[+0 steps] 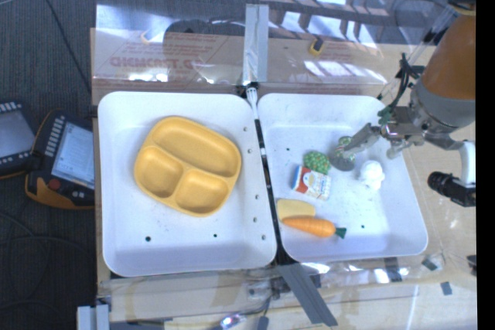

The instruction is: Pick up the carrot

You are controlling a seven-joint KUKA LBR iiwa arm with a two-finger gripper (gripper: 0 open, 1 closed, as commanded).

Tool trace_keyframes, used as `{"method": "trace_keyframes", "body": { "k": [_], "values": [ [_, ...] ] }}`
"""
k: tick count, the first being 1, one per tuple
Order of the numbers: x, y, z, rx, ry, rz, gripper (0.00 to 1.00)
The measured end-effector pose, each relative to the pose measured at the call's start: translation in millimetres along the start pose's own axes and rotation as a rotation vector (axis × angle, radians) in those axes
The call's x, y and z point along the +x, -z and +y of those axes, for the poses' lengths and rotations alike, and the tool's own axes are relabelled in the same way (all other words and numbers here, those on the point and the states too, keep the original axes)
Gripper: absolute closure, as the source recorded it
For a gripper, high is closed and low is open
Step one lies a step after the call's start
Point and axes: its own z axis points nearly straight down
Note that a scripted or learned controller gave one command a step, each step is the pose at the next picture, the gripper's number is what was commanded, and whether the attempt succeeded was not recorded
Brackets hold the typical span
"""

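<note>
An orange carrot [309, 226] with a small green tip lies near the front of the right bin [402, 243], pointing left to right. My gripper [345, 155] hovers over the middle of that bin, above and to the right of the carrot and well apart from it. Its grey fingers point left and down toward a green item; nothing shows between them.
A yellow divided plate [187, 165] sits in the left bin [124, 243]. In the right bin lie a green leafy toy [315, 161], a small carton [311, 182], a pale yellow piece [295, 207] just above the carrot, and a white round object [372, 174].
</note>
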Motion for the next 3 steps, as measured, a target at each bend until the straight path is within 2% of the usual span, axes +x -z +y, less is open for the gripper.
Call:
{"method": "trace_keyframes", "body": {
  "k": [1,2,3],
  "values": [
    [30.5,-126.0,-62.1,0.001,0.171,0.001,0.00],
    [31.2,-117.5,-61.8,0.002,0.171,0.003,1.00],
    [-1.4,-34.4,-61.3,-0.001,0.086,-0.003,1.00]
  ]
}}
